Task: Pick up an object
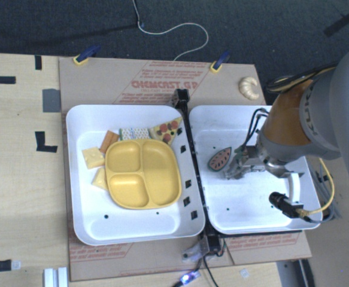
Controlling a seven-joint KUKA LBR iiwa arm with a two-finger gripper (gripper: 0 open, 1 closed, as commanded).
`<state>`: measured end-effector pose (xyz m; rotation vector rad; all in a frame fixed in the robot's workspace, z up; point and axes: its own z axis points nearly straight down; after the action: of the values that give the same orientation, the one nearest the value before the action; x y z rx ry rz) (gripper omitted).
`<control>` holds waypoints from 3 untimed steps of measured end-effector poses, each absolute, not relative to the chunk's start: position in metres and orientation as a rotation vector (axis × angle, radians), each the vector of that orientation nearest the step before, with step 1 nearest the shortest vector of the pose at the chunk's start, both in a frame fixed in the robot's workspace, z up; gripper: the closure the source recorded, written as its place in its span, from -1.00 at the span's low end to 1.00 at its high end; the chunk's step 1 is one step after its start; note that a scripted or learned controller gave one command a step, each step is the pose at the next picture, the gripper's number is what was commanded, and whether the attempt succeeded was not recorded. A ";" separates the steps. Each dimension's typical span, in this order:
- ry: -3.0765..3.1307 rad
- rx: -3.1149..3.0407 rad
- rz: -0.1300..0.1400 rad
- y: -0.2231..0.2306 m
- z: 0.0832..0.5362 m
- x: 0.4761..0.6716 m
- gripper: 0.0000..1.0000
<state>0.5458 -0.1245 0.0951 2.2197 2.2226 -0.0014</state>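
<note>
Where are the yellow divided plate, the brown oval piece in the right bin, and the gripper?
yellow divided plate (143,173): camera view, on its centre ridge.
brown oval piece (219,158): camera view, on its top face.
gripper (233,169): camera view, at its tip beside the oval piece.
</note>
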 end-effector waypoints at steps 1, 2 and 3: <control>2.223 2.218 0.002 -0.116 0.146 0.553 1.00; 2.223 2.216 0.004 -0.112 0.195 0.564 1.00; 2.224 2.219 0.001 -0.111 0.225 0.564 1.00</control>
<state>0.5640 -0.1108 0.2253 2.2191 2.2240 0.0007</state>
